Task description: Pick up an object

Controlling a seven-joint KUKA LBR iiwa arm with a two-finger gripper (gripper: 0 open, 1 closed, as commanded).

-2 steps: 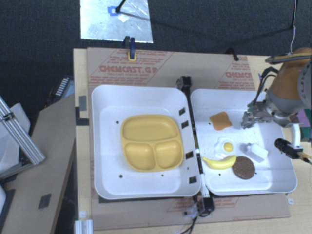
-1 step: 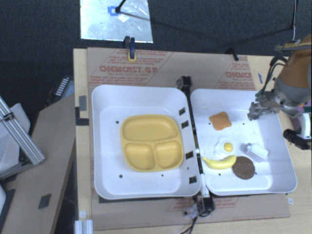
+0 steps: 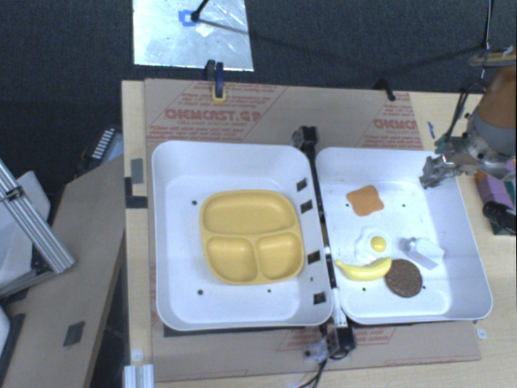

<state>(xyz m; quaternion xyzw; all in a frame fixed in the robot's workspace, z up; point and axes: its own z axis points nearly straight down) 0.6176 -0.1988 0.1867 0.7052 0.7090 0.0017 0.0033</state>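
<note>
Tool above the far right edge of the right bin, objects resting on the bin floor.

The grey metal tool (image 3: 437, 170) hangs over the right shallow white bin (image 3: 460, 241); its grip state cannot be told. Left and nearer lie an orange flat square piece (image 3: 365, 200), a fried-egg toy (image 3: 376, 243), a yellow plastic banana (image 3: 364, 269), and a brown round cookie (image 3: 403, 280). A yellow three-compartment tray (image 3: 246, 234) fills the left bin (image 3: 174, 217).

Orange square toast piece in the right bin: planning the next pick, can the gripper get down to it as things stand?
Probably yes: the orange square toast piece lies alone, with nothing over it, and the gripper is nearby.
</note>
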